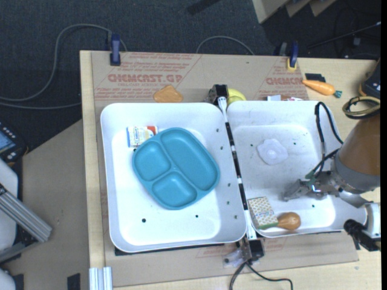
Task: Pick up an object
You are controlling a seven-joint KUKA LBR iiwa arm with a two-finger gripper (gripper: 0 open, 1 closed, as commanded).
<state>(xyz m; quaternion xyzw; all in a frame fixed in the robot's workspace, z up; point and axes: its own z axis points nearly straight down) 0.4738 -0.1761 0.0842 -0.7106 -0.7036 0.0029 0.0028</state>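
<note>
**Nothing lifted yet: gripper low in the right bin, empty**

White plastic forms both bins; the gripper [295,190] hangs low over the floor of the right bin [302,133], its grey fingers reaching away from the arm's orange band [363,153]; they look slightly parted at the tips, and nothing sits between them.

By my reading the pick is barely begun: the approach seems made, but no object is gripped or raised; closing on something and lifting it are both left to do.

The likeliest targets lie just below the fingers, toward the bin's near edge: a small orange-brown rounded piece [289,220], perhaps toy food, and touching it on the side away from the arm a little speckled square packet [261,209], lying flat. Beyond the fingertips, further up the bin, rests a pale translucent disc [272,151], hard to make out against the white.

Well away from the tool, across the divider, the left bin [121,180] holds a blue sectioned plate [175,168] with a small printed card [139,135] at its far corner.
</note>
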